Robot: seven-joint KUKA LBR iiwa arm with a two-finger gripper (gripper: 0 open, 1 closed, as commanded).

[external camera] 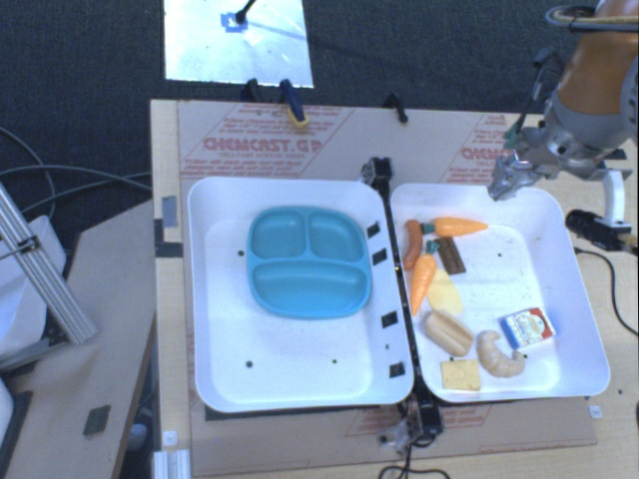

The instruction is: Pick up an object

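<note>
Camera view, starting at the near edge of the right-hand shallow white plastic bin [589, 367]: I see a square yellow cracker-like tile [460, 374] closest to me, a curled pale shrimp-shaped toy [502, 353] just beside it, and a small white carton with red and blue print [526, 327] next to that. A tan sausage-shaped bread roll [448, 332] lies a little further in, with a pale yellow soft piece [445, 295] touching its far side.

Beyond these, toward the divider, an orange toy carrot [423, 279] lies lengthwise, a dark brown bar [451, 255] near it, a small orange-red piece [412, 239] by the bin's inner wall, and a second orange carrot [459, 227] lies crosswise furthest back.

The left white bin [215, 367] holds a light blue three-compartment plastic plate [309, 262].

At the far right corner of the right bin, the arm's gripper [508, 180] hangs above the rim, well apart from every toy. I cannot tell how far apart its tips stand, and I see nothing between them.

I judge this as the approach step: no object is taken yet. My next move calls for carrying the gripper inward over one target, probably the crosswise carrot as the nearest, lining up across its narrow width, then descending. The crowded cluster by the divider looks harder to grasp cleanly.
</note>
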